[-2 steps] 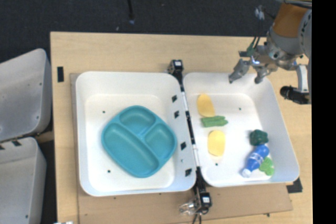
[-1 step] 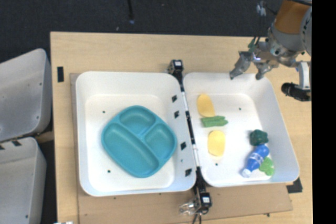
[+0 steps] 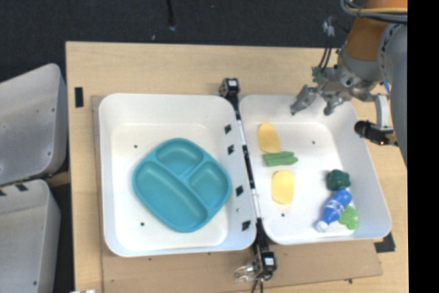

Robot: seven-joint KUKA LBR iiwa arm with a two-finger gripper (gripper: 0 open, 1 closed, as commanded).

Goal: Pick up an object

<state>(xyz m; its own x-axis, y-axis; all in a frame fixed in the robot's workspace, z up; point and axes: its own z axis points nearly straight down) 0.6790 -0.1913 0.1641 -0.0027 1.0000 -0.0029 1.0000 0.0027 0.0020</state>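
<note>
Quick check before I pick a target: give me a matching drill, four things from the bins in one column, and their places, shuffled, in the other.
Things:
1. teal divided plate
2. green flat piece
3. blue bottle
4. gripper

Places:
A. near corner of the right bin, beside a light green item
B. between the two yellow pieces in the right bin
C. lying in the left bin
D. over the far edge of the right bin, fingers spread with nothing between them

Pairs: 1-C, 2-B, 3-A, 4-D

Arm (image 3: pixel 374 17) cropped, perhaps at elbow
</note>
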